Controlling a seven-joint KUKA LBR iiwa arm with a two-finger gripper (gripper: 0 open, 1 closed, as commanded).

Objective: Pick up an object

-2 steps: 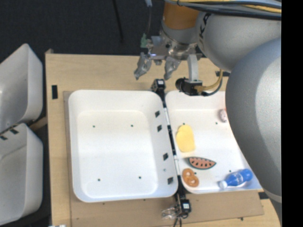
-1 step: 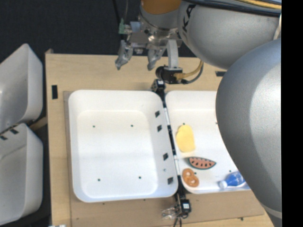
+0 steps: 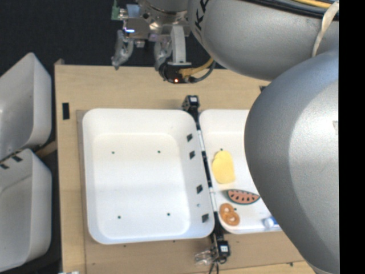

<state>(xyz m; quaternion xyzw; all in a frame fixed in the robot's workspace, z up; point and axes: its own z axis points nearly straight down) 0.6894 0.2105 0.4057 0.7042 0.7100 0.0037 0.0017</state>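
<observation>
Camera view: gripper (image 3: 141,53) hangs spread and bare above the desk's (image 3: 68,170) far edge.
Yellow block (image 3: 223,167), melon slice (image 3: 243,197) and pretzel (image 3: 228,213) lie in the right bin (image 3: 228,124); aim squarely over one piece before descending.

Setting: robotics lab
Evidence: grey industrial arm (image 3: 296,153); plywood bench (image 3: 68,153); two white bins (image 3: 91,176) clipped side by side; dark surround

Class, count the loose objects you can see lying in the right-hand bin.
4: a yellow piece, a watermelon slice, a pretzel and a blue item at the arm's edge. The arm may hide more.
</observation>
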